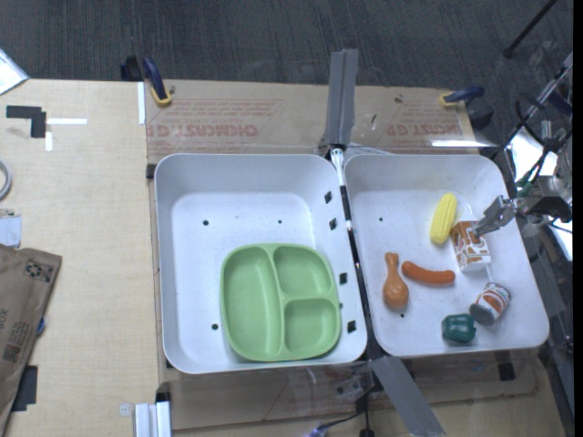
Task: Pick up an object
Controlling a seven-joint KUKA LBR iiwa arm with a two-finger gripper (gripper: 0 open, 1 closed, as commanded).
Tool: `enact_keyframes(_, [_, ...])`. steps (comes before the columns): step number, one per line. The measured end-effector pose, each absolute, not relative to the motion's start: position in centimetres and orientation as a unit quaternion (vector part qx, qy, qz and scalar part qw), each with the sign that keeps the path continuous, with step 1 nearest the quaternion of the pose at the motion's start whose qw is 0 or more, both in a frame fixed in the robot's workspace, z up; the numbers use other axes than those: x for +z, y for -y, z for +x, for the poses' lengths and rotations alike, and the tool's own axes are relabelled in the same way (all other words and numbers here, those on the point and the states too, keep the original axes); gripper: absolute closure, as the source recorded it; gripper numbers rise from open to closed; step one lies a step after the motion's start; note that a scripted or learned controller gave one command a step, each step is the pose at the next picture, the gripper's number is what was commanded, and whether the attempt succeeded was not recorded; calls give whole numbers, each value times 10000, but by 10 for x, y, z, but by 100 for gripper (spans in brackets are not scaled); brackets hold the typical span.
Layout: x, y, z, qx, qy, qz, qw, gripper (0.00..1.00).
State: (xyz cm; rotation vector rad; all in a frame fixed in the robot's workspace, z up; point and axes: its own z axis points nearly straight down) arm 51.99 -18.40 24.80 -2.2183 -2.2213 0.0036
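2 shallow white bins are seen side by side at the centre of the frame. The left bin (182,244) holds a green divided plate (281,300) with 3 compartments, lying flat toward its lower edge. The right bin (401,189) holds all the loose objects, grouped in its right half.

Objects noted in the right bin:
- a yellow corn cob (444,218), upper right, lying roughly upright in the frame
- a small white and orange carton (470,247), just below and right of the corn
- an orange sausage (428,274), lying near the middle
- an orange drumstick-shaped piece (393,283), left of the sausage, close to it
- a small can (491,302) lying on its side, lower right
- a dark green pepper-like item (458,329), at the lower edge, just beside the can

The gripper (495,215) is seen entering from the right edge, low over the right bin, its tip directed down and left toward the upper corner of the carton. Whether contact is made cannot be told. The state of the jaws cannot be told either: the tip is small and blurred against the bin wall. No object is seen held.

The carton is judged the likely target, being nearest the tip. The approach from the right is probably dictated by the arm's mount. Crowding by the corn cob beside the carton is judged a risk to a clean grasp. The pick is judged not yet made.
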Motion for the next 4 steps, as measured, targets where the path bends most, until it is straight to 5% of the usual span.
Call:
enact_keyframes(1, [113,218,542,-1,7049,-7093,47,0])
enact_keyframes(2, [122,220,542,6,7038,-7104,28,100])
enact_keyframes(3, [195,175,569,9,6785,-7346,3,100])
enact_keyframes(4, [240,132,536,12,7103,-7039,8,100])
